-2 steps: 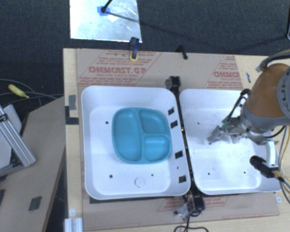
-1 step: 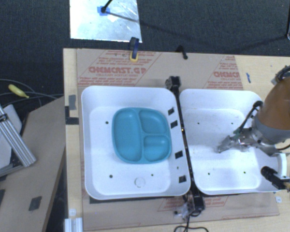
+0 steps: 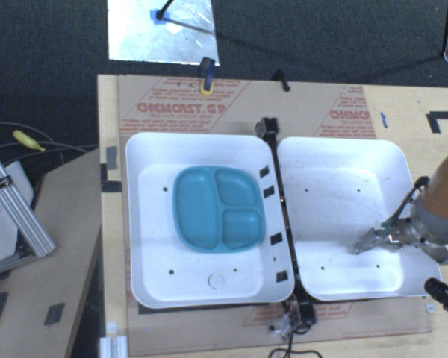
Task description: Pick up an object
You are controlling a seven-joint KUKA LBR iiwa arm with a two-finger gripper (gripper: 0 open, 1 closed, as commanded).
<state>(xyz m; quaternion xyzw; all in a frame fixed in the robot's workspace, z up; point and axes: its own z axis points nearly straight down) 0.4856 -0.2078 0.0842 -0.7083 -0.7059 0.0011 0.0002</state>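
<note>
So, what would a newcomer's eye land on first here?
Most likely the blue divided plate, lying flat in the middle of the left bin. After that, the arm's tool reaching in from the right, low over the right bin near its right side.

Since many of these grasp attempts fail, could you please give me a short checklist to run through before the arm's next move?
1. Target in view: ok. A blue divided plate lies flat in the left bin.
2. End effector over the target's bin: not ok. The end effector sits in the right bin, near its right side.
3. Something between its tips: cannot tell; too small and blurred.
4. Path to the plate: not ok. The divider between the bins lies in between, so a lift is probably needed first.
5. Plate free to grasp: ok. Nothing rests on it, and its rim is apart from the bin walls.
</note>
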